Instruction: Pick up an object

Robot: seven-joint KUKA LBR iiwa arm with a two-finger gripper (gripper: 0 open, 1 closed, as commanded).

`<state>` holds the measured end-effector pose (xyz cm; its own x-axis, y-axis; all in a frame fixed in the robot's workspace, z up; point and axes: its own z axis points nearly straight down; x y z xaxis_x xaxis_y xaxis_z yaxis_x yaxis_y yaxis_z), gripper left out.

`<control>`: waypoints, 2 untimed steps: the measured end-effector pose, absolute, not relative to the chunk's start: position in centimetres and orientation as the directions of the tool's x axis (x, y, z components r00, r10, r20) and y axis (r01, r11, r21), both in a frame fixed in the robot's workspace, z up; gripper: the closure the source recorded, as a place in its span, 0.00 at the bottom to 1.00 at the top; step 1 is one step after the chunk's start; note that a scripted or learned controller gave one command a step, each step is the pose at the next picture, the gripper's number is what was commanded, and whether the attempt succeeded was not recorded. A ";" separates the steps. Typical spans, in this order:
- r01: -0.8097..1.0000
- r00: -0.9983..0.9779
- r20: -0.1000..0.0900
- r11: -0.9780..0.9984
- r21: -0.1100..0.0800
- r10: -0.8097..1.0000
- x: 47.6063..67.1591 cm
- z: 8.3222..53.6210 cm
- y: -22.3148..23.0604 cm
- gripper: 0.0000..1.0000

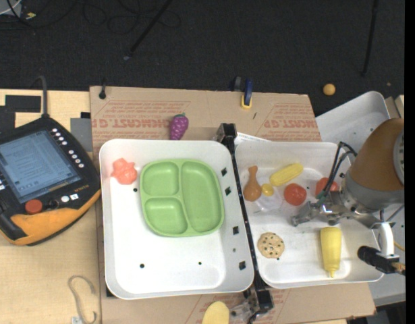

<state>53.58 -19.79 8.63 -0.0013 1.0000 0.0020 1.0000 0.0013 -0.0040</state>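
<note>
So the gripper [314, 212] is down in the right bin [288, 275], can't tell its state from here. The red tomato [295, 194] sits just up-left of it, the yellow mustard bottle [330, 248] just below, and the cookie [270, 246] lies further left.

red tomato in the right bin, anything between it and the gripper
Nothing visible does. The gripper hangs low in the right bin, just right of and below the red tomato, with bare bin floor between them. The yellow corn lies above the tomato, the mustard bottle below the gripper.
</note>
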 end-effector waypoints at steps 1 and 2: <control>1.000 0.002 0.002 -0.002 -0.002 1.000 53.6 9.8 -19.9 1.00; 1.000 0.001 0.000 -0.001 0.001 1.000 54.0 14.1 -19.8 1.00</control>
<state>54.01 -19.85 14.08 0.0007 1.0000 -0.0002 1.0000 -0.0007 0.0015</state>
